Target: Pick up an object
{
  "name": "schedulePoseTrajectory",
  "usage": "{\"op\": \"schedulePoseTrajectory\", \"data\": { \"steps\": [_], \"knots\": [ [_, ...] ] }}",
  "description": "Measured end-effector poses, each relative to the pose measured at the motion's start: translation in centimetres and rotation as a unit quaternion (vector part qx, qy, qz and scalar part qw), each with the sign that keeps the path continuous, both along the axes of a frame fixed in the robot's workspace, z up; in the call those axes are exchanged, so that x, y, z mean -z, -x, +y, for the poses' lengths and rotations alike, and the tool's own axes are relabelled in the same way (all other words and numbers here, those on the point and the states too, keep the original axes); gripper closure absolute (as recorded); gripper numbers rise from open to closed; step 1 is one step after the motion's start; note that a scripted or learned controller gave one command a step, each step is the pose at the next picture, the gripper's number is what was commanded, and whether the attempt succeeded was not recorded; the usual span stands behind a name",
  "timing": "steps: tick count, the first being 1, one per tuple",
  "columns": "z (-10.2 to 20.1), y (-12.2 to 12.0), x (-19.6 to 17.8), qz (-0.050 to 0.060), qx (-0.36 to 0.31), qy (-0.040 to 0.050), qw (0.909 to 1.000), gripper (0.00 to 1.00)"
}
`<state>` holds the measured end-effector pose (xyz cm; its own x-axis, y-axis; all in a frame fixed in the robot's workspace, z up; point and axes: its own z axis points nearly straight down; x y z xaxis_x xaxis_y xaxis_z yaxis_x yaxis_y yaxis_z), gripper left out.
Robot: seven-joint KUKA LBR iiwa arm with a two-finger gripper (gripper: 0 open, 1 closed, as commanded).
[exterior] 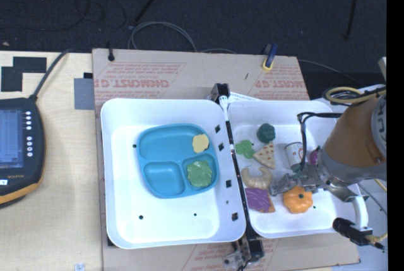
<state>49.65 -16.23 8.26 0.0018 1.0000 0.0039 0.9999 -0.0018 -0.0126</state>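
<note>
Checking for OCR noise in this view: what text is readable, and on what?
"CHEMCAST GP": red print, upside down, on the cardboard sheet behind the bins, left part.
A second red print on the same sheet, right part: partly readable, looks like the same mark.
Pendant screen at left: too small to read.

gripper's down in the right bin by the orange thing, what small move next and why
Probably shift slightly toward the orange pumpkin-like toy and lower onto it. The gripper sits just up and left of it, beside the purple piece, with nothing visibly between its fingers, so it looks the nearest target.
</note>
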Motion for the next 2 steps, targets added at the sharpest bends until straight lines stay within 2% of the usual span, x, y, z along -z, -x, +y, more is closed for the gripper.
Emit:
{"op": "schedulePoseTrajectory", "data": {
  "steps": [1,2],
  "knots": [
    [-0.3,-0.4,-1.7,-0.004,0.003,0.0008,1.0000,1.00],
    [4.4,-7.6,-8.4,-0.010,-0.004,0.0019,0.9999,1.00]
  ]
}}
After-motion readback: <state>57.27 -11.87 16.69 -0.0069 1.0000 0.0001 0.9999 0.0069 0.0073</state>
